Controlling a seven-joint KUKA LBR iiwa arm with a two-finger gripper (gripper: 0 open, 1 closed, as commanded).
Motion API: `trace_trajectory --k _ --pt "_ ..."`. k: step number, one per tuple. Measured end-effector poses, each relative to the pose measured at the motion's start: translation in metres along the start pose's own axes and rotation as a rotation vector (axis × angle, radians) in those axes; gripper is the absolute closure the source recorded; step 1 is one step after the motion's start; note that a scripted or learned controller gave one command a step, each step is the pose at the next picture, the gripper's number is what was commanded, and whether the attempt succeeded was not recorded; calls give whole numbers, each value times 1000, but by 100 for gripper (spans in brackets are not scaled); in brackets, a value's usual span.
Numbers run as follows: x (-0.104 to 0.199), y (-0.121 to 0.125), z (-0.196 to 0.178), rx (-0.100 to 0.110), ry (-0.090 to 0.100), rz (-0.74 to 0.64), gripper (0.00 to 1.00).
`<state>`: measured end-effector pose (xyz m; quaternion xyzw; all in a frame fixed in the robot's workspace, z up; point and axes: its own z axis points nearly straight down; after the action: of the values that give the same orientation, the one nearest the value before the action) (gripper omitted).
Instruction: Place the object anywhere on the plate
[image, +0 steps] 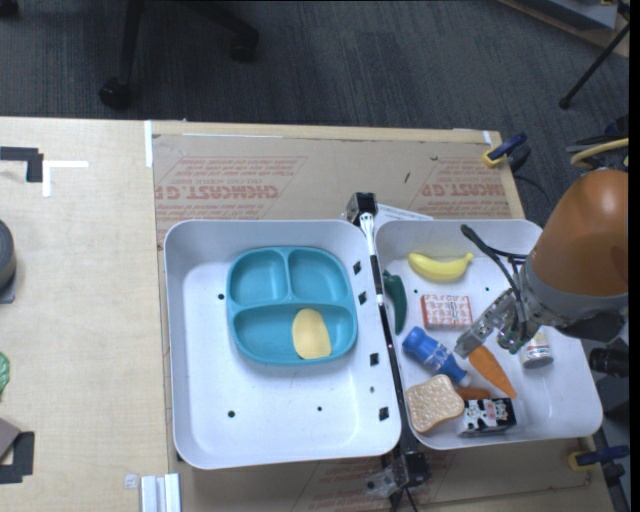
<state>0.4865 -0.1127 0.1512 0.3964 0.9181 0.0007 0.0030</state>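
The gripper (482, 334) hangs low in the right bin (575, 395), and whether it is wide or narrow cannot be told, since nothing shows plainly between its tips. Just under it lies the carrot (492, 370), with the blue bottle (434, 355) to its left, the toast (434, 402) below-left, the red box (446, 310) just above-left and the banana (440, 264) farther up. Well to its left, in the other bin, the plate (262, 282) bears a yellow piece (311, 333) in its lower section.
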Motion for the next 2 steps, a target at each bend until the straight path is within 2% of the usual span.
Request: trace_trajectory --k 1,2 --pt "54 42 -65 2 1 115 100" --pt "75 100 -128 2 0 207 100"
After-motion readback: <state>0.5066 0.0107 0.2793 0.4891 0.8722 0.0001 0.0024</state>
